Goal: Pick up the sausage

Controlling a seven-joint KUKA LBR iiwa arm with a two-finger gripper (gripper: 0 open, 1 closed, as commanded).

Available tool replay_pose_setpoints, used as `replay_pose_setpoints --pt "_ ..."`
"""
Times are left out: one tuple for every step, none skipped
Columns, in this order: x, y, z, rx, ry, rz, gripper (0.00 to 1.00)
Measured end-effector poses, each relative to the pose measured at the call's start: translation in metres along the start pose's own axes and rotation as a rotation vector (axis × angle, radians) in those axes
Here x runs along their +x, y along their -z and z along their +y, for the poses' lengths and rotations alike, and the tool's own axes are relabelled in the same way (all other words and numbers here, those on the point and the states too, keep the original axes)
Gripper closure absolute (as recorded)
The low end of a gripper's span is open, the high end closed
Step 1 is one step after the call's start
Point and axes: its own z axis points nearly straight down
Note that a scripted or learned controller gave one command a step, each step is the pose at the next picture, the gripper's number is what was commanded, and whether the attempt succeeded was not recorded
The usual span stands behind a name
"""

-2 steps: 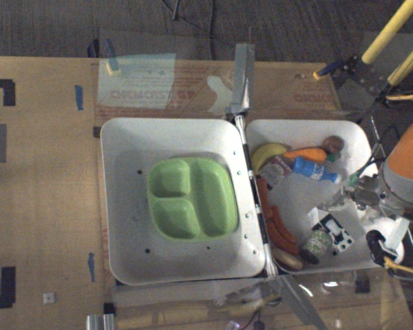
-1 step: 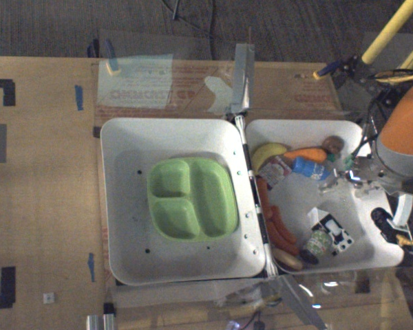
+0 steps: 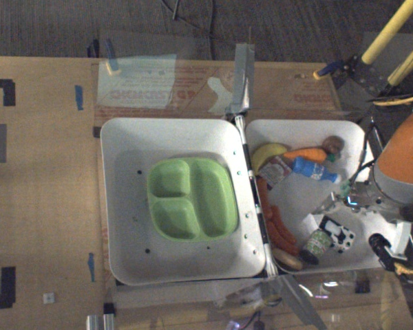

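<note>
— What does your arm look like at the wrist?

— You'll see a rounded orange band over a grey ring, with thin dark cables looping beside it (blurred) and a pale metal gripper with a small bluish light.

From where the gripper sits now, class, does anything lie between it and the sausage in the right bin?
The gripper sits near the right side of the right bin; the sausage lies along the bin's left wall. Bare bin floor separates them. The black-and-white cup and green cup lie just below that line, so nothing visible blocks it.
</note>
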Motion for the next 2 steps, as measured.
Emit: replay_pose_setpoints --pt "-0.0043 0.0114 0.0006 -0.005 -0.008 -0.002 1.0" --pt "-0.0042 0.0113 0.0005 -0.005 -0.008 -0.002 0.0"
